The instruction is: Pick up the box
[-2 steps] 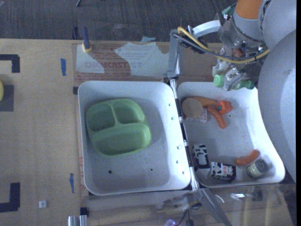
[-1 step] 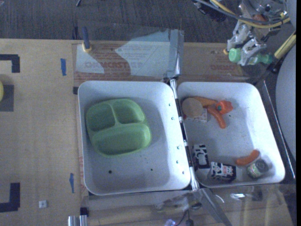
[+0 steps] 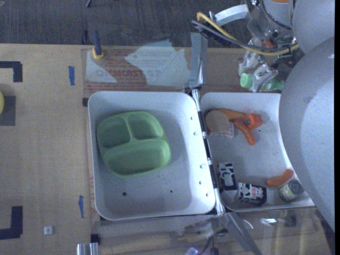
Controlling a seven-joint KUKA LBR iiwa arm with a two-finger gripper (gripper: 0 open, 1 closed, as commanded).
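Two small black-and-white boxes lie in the right bin (image 3: 265, 147) near its front left corner. One box (image 3: 227, 175) lies against the left wall and the other box (image 3: 251, 193) lies by the front wall. My gripper (image 3: 258, 73) hangs above the bin's far edge, well away from both boxes. A green object (image 3: 246, 81) shows right at the gripper; I cannot tell whether it is held. The grey arm (image 3: 311, 132) covers the bin's right side.
The right bin also holds a brown round piece (image 3: 216, 121), an orange toy (image 3: 247, 126), a sausage-shaped piece (image 3: 279, 178) and a small can (image 3: 291, 190). A green divided plate (image 3: 133, 141) lies in the left bin (image 3: 159, 201). Cables loop near the wrist (image 3: 223, 31).
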